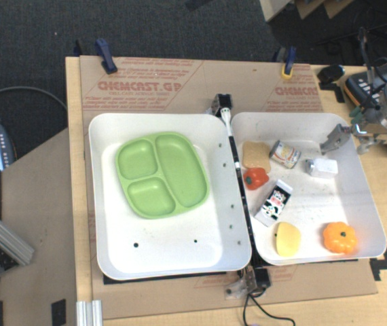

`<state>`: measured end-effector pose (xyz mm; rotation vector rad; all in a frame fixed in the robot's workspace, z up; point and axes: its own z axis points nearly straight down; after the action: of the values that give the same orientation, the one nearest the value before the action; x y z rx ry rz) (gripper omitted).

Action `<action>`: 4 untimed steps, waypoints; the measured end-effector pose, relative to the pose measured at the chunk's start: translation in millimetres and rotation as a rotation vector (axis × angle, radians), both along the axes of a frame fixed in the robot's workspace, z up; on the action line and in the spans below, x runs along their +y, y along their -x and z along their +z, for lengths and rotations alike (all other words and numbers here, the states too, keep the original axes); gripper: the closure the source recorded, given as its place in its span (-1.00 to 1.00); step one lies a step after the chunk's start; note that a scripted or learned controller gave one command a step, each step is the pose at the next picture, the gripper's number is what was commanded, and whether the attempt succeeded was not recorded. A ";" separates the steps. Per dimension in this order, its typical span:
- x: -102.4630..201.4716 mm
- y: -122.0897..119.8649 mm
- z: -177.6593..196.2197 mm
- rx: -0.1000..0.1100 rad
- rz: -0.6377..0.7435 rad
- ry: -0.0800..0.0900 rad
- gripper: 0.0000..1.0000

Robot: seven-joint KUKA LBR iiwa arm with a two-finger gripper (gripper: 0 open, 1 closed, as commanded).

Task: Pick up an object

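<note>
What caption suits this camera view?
Gripper at the right bin's far edge; green tray in the left bin.

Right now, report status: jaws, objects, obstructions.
Gripper over right bin's far right corner, nothing visibly held. Nearest: small white block, can. Orange pumpkin near front. Nothing blocking.

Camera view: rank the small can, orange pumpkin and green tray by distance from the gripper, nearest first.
From the gripper, at the right bin's far right:
1. Small can, right bin's far side.
2. Orange pumpkin, right bin's near right corner.
3. Green tray, left bin.
</note>
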<state>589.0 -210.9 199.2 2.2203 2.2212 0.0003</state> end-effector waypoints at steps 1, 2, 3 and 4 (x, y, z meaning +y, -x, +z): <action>45.1 43.9 -28.5 0.008 0.002 -0.005 -1.00; 42.0 41.0 -15.7 -0.002 0.001 0.001 1.00; 98.7 70.3 87.7 -0.011 0.006 -0.001 1.00; 156.9 110.2 149.6 -0.007 0.007 -0.002 1.00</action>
<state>478.8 -54.0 348.8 2.2104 2.2265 0.0098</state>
